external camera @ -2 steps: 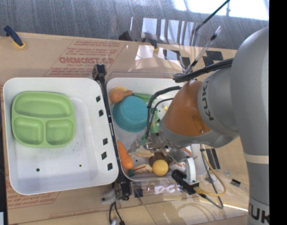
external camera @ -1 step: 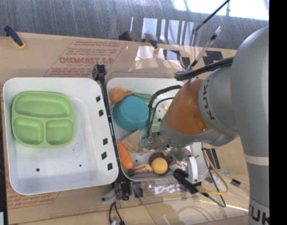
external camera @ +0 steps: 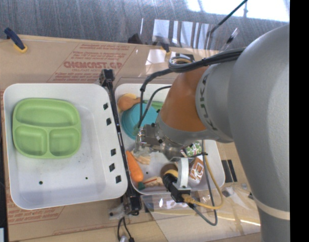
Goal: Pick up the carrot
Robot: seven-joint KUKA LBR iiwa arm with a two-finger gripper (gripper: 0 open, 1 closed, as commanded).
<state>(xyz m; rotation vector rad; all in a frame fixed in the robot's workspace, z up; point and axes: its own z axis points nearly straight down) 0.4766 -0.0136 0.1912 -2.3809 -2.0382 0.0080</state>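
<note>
Just below gripper point(external camera: 142, 146), carrot point(external camera: 134, 167).

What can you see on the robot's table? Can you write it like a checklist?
Surface: two white bins, left bin and right bin, on a brown board.
Job's things: carrot lies in the right bin, against its left wall.
Clutter: green divided plate in the left bin; teal bowl and small items in the right bin.
Grippers: gripper sits low over the right bin, near the carrot.
Cables: black cable and yellow cable on the arm.
Surroundings: blue clamp at the board's corner.
</note>
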